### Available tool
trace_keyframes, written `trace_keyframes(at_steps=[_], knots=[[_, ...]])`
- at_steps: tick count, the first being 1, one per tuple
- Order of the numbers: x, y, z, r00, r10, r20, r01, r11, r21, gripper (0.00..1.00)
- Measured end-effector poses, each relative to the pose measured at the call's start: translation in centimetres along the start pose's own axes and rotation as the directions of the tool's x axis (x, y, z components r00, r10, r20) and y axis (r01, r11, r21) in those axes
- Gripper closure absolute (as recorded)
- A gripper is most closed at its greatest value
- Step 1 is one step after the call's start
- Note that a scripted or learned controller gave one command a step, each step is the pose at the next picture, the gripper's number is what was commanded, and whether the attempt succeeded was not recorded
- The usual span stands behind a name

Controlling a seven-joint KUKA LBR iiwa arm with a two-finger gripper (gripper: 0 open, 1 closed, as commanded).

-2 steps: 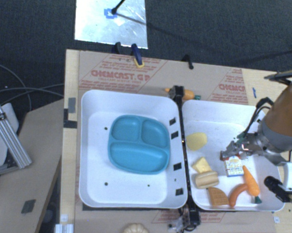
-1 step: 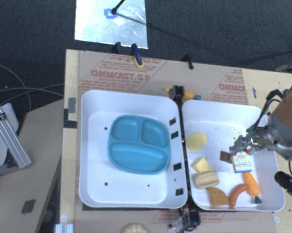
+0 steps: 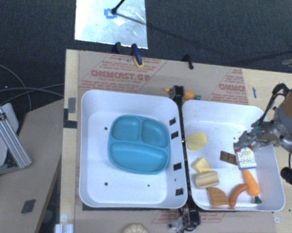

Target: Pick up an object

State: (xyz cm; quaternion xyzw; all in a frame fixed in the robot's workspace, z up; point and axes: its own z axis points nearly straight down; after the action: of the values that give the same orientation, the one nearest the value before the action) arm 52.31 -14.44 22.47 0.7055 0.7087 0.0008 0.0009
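A: Item, right-hand white bin (image 3: 221,116), five o'clock: orange plastic carrot (image 3: 251,182). Light, rigid, slick; grasp mid-body, across its width.

B: Above it, small white printed carton (image 3: 246,158), touching the gripper (image 3: 245,144). Finger state: cannot tell.

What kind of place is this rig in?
Likely a robotics lab test bench: two white bins clamped to a board, toy food such as a carrot, loose cables on dark carpet, and an aluminium frame.
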Motion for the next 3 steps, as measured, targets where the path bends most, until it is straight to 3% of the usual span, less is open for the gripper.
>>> trace_keyframes(at_steps=[3], knots=[[14.1, 6.6, 1.1, 1.000, -0.003, -0.001, 0.003, 1.000, -0.001, 1.00]])
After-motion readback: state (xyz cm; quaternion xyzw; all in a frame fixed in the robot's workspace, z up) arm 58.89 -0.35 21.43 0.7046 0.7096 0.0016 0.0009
